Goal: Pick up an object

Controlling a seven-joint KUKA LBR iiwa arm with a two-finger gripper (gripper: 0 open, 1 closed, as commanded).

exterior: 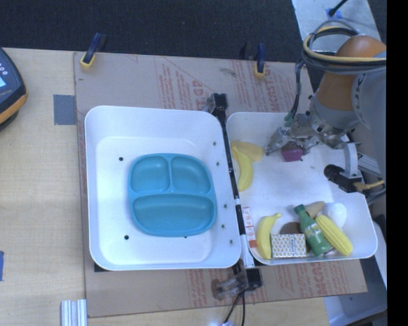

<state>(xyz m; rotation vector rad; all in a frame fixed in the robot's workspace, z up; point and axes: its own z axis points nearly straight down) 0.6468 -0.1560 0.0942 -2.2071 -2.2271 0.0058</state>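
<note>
My gripper [296, 141] hangs over the far part of the right bin [285, 189], coming down from the grey arm with the orange band [347, 80]. A small purple block [292, 153] lies right under the gripper, touching or nearly touching it. I cannot make out whether it is gripped. Just left of it, a yellow banana-shaped piece [245, 163] lies against the bin's left wall. In the near part of the bin sit a small banana [266, 233], a green bottle [311, 229], a corn cob [334, 233], a white egg [336, 213] and a speckled cracker box [287, 245].
The left bin [109, 243] holds a blue divided plate [171, 194]. The ridge between the bins [230, 182] runs close to the yellow piece. An orange and grey pendant [0, 80] lies at the bench's far left. Clamps [259, 58] hold the board's far edge.
</note>
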